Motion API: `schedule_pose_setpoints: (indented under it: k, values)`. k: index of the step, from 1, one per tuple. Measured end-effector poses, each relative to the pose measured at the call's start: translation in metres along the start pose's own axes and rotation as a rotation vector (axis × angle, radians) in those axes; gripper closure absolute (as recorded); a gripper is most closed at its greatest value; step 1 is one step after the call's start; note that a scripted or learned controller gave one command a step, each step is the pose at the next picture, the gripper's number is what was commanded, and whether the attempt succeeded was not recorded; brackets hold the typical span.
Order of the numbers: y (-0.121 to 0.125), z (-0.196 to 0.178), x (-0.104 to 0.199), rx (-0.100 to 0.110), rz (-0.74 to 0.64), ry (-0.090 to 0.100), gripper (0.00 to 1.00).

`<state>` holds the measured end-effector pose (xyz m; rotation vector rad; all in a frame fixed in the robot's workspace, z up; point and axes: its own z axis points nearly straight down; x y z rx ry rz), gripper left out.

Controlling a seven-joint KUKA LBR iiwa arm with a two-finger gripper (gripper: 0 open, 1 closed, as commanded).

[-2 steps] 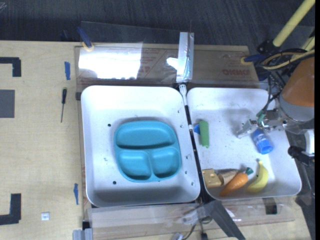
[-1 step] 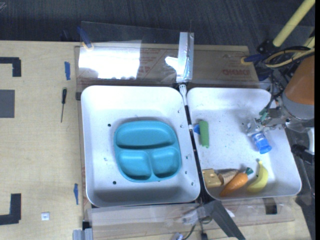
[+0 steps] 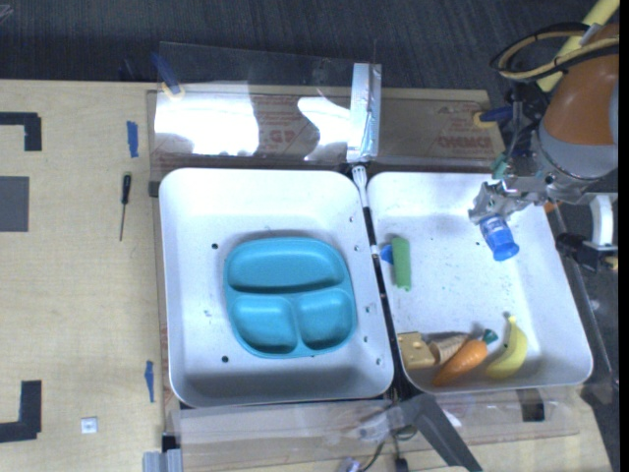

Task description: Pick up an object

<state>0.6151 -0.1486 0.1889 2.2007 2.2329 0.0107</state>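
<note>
banana (image 3: 510, 350), carrot (image 3: 462, 359) and brown block (image 3: 417, 350) at right bin's (image 3: 437, 219) near edge, well below the fingers | green marker (image 3: 401, 262) left of them | gripper (image 3: 497, 214) clamped on small blue bottle (image 3: 500, 238) | blue divided plate (image 3: 289, 294) in left bin (image 3: 187, 264), well apart

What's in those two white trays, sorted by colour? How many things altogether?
Blue: 2, the divided plate and a small blue thing at the hand
Green: 1
Orange: 1, carrot
Yellow: 1, banana
Tan: 1
Total: 6
</note>
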Motion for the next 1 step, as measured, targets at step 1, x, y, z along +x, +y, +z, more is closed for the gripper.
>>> schedule_pose_setpoints:
  k: [1]
  values:
    - [0.0095, -0.043, -0.0382, 0.004, -0.16, -0.003, 1.0]
